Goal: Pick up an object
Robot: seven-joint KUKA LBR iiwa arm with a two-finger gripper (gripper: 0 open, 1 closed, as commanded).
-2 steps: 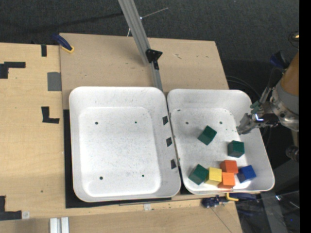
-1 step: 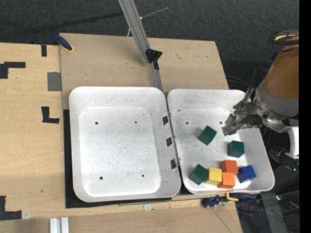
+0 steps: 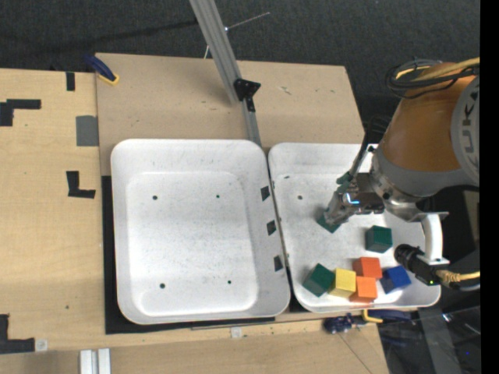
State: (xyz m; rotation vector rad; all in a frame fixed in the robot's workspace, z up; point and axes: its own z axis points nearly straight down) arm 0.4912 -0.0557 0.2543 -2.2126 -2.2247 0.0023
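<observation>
- Arm reaches in from the right; gripper point(image 3: 337, 213) is low over the right bin point(image 3: 300, 166), near the bin's middle.
- A dark green block point(image 3: 330, 224) sits at the fingertips, tilted. It looks pinched between the two fingers, so I read the gripper as closed on it. The contact is small in the view; confidence moderate.
- Cannot tell whether the block is clear of the bin floor or touching it.
- Other blocks in the right bin: a green cube point(image 3: 380, 238) just right of the gripper; along the near edge a cluster of green block point(image 3: 318, 279), yellow block point(image 3: 345, 280), two orange blocks point(image 3: 366, 277) and a blue block point(image 3: 396, 278), packed together and touching.
- Left bin point(image 3: 125, 209) holds no blocks.
- Risk 1: the hold appears to be on a corner or edge of the tilted block. It could twist and slip out on lifting.
- Risk 2: a drop would likely land back in the right bin, possibly onto the near-edge cluster.
- Risk 3: the green cube lies close to the wrist side; a sideways move at this height could knock it.
- Writing: part of large dark lettering shows on the arm's orange housing at the right edge, cut off, not readable as a word. No labels legible on the blocks or bins.
</observation>
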